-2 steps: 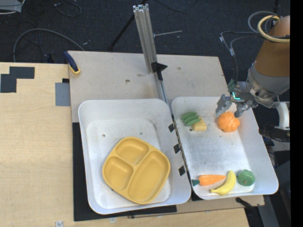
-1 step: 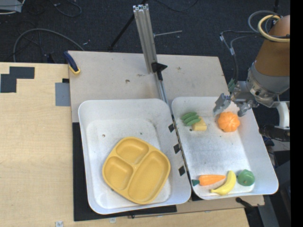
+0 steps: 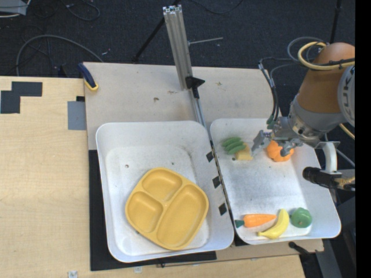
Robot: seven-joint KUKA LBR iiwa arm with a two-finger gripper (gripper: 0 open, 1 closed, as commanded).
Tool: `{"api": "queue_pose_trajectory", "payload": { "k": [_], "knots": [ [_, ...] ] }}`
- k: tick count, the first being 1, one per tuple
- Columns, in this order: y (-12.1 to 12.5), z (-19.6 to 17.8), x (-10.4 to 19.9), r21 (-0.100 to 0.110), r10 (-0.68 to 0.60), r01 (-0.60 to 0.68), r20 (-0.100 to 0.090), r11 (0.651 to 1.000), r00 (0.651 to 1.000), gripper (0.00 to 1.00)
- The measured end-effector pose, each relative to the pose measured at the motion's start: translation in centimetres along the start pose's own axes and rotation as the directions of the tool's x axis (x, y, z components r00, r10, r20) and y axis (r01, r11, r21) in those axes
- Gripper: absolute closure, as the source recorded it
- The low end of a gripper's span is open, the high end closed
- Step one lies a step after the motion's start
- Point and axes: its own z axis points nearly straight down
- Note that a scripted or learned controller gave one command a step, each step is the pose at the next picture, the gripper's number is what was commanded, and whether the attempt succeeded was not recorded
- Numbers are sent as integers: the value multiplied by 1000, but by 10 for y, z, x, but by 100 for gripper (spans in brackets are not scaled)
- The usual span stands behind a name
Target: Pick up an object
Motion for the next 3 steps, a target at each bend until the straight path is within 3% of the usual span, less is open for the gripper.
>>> {"api": "queue_pose_trajectory", "payload": {
  "k": [1, 2, 3],
  "knots": [
    [2, 65, 0, 0, 0, 0, 0, 1000, 1000, 0],
    [3, 97, 0, -10, 1, -1, 2, 1000, 1000, 0],
    [2, 89, -1, -5, 6, -6, 0, 1000, 1000, 100]
  ]
}}
